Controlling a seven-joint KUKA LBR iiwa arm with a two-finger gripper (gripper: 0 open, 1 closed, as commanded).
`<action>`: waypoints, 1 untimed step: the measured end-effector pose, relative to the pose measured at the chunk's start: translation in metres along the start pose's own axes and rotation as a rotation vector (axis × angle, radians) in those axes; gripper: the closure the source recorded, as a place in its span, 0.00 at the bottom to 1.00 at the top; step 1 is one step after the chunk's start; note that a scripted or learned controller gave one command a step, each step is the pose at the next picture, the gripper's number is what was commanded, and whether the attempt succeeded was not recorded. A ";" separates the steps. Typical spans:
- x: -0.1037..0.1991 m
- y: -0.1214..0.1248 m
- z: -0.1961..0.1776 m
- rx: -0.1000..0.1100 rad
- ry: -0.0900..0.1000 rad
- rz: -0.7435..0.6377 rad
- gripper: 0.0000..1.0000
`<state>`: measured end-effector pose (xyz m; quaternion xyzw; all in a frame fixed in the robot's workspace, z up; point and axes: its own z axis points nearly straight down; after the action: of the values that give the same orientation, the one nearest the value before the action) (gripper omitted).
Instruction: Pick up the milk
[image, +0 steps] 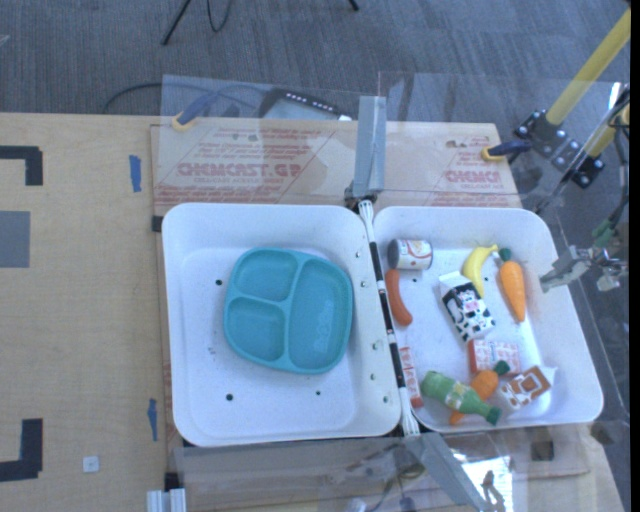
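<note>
Teal plate (289, 311) in a white bin (190, 300); black-and-white cow-spotted milk carton (467, 310), orange carrot (513, 287), yellow banana (479, 264), green bottle (457, 393).

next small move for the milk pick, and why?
Probably bring the hand over the right bin and stop above the milk carton. The carton lies flat mid-bin, untouched, with the banana and carrot close at its upper right, so a straight drop from above looks safest.
</note>
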<state>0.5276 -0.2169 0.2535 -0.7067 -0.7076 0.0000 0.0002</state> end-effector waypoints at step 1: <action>0.142 -0.010 0.065 0.002 0.001 -0.092 0.00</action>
<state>0.5172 -0.0744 0.1884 -0.6736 -0.7391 0.0003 0.0010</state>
